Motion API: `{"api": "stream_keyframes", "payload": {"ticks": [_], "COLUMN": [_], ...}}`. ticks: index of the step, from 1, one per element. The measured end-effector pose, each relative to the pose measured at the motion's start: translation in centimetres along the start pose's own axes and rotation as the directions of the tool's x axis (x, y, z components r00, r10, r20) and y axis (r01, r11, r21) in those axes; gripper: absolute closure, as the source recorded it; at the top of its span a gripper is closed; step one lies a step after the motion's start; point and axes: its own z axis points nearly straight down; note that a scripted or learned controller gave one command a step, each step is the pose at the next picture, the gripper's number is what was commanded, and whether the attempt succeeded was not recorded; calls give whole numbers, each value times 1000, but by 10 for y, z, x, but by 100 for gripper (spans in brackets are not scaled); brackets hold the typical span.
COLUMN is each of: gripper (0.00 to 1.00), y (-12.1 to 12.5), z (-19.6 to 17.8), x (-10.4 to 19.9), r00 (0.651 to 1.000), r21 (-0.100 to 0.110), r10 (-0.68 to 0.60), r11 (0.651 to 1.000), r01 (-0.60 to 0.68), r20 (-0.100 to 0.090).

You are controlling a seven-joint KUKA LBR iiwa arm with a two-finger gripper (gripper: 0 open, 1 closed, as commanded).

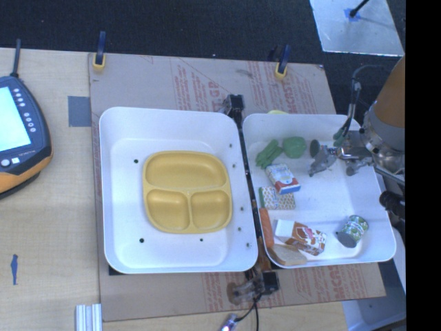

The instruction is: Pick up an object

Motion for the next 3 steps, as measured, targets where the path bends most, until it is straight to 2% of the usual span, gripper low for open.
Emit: {"api": "stream_keyframes", "payload": {"ticks": [1, 2, 3], "gripper": [0, 0, 100], "y": [51, 114, 114], "z": [72, 121, 110], "x": [47, 41, 42], "r00": [1000, 1000, 1000], "r21": [1, -2, 1], "r10": [-2, 0, -4], "r11": [1000, 1000, 1000], "r01": [2, 0, 4], "r20": [2, 2, -1]}}
